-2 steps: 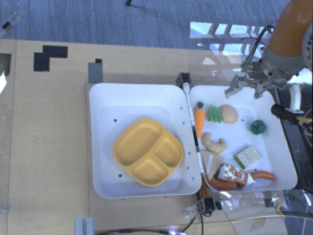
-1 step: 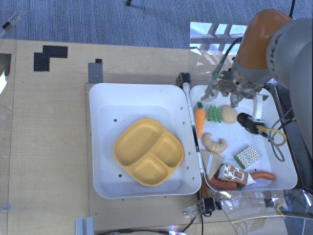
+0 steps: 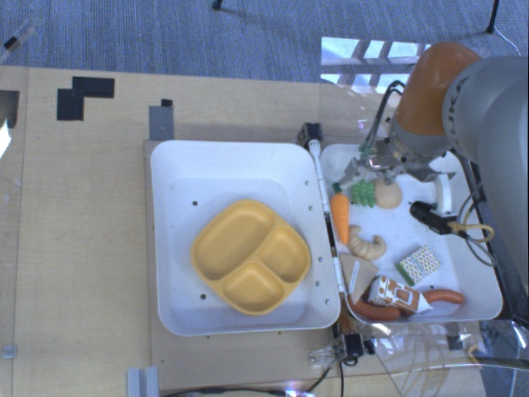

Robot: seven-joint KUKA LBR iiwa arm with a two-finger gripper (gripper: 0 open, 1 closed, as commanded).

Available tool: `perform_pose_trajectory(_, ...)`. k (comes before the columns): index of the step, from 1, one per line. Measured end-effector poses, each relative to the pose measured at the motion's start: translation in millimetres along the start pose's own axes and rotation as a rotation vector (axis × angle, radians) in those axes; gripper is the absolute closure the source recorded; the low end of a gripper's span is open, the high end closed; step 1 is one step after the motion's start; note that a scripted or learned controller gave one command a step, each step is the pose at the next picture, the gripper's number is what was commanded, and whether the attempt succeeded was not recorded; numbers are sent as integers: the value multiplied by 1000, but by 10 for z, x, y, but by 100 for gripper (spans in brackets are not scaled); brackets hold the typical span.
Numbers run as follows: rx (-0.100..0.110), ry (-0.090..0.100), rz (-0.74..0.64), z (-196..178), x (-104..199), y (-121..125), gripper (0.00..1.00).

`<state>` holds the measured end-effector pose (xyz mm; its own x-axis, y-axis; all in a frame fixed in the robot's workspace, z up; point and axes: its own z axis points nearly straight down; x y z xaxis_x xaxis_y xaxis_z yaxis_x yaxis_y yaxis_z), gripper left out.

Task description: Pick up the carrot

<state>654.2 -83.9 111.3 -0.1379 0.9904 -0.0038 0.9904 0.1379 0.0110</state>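
Note:
The carrot (image 3: 340, 217), orange with a green leafy top (image 3: 361, 193), lies along the left wall of the right bin (image 3: 494, 292). My gripper (image 3: 372, 164) hangs just above the leafy top, at the bin's back left. The grey arm with its orange band reaches in from the right. Nothing shows as held in the gripper.
A beige round item (image 3: 387, 194) sits right of the carrot top. A croissant (image 3: 368, 245), a green-and-white box (image 3: 418, 264), a small carton (image 3: 393, 294) and a red sausage (image 3: 447, 296) lie nearer the front. The left bin (image 3: 173, 180) holds a yellow divided plate (image 3: 252, 256).

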Motion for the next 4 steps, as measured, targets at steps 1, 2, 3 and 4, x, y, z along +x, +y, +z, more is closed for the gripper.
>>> perform_pose_trajectory(1, -25, -3, 403, 127, 3, -271, 0)
perform_pose_trajectory(2, -26, -3, 577, 125, 39, -344, 0)
perform_pose_trajectory(3, -23, 1, 815, 132, 55, -519, 0)
perform_pose_trajectory(4, 0, 10, 748, -800, 1076, -357, 0)
